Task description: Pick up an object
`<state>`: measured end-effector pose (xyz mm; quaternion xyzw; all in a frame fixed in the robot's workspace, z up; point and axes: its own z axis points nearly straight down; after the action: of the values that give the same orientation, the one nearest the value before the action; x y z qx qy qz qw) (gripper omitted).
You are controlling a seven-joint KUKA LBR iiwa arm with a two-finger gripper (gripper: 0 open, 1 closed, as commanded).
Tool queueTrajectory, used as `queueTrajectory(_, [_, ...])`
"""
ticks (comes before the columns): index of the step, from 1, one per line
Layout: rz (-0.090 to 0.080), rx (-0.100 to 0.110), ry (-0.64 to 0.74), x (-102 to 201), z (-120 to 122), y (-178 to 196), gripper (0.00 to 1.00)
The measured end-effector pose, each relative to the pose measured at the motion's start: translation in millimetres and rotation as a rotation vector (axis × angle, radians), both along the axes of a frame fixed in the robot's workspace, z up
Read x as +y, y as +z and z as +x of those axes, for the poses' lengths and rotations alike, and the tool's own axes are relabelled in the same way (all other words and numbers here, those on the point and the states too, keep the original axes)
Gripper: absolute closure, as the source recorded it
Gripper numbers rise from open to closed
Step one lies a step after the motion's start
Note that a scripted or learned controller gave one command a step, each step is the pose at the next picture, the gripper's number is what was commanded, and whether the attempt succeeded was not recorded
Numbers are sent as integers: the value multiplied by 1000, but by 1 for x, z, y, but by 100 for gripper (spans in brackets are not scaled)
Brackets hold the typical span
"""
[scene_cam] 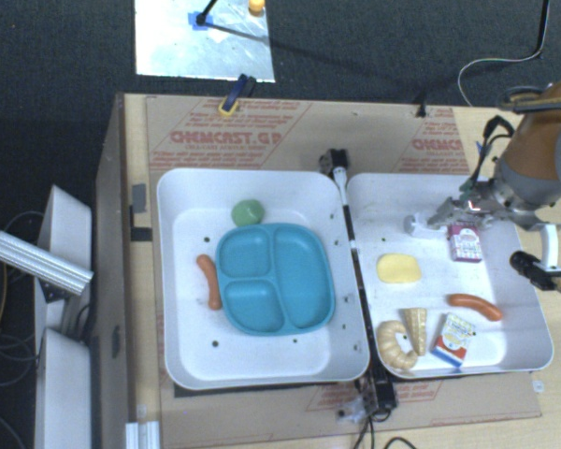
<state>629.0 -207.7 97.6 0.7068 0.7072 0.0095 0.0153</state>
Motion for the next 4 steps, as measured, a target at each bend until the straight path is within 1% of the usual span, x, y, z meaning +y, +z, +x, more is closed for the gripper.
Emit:
queueTrajectory(1, [3,8,3,0,5,-1,0])
queueTrajectory(2, [-2,13,3,-1,5,-2,100])
queueTrajectory(3, [5,19,4,2,4,-5,0])
queueTrajectory(4, [4,18,4,2,4,-6,0])
